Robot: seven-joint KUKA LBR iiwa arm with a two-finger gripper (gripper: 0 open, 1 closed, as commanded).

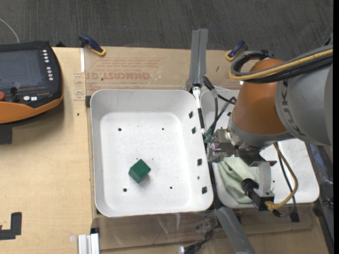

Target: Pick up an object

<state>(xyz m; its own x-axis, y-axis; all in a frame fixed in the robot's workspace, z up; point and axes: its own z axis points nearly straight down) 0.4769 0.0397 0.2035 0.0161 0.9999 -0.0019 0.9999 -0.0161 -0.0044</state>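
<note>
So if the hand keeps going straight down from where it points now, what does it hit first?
Most likely the crumpled pale green cloth lying in the right-hand shallow white bin, directly beneath the hand; depth is hard to judge here.

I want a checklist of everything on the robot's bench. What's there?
Surface: tan bench bearing a left bin and a right bin.
Job's things: green block in the left bin; pale cloth in the right bin.
Clutter: orange-edged control tablet at far left.
Gripper: over the right bin, hidden under the arm.
Cables: yellow and black ones run along the arm.
Surroundings: dark floor; two clamps at the bench's back edge.
</note>
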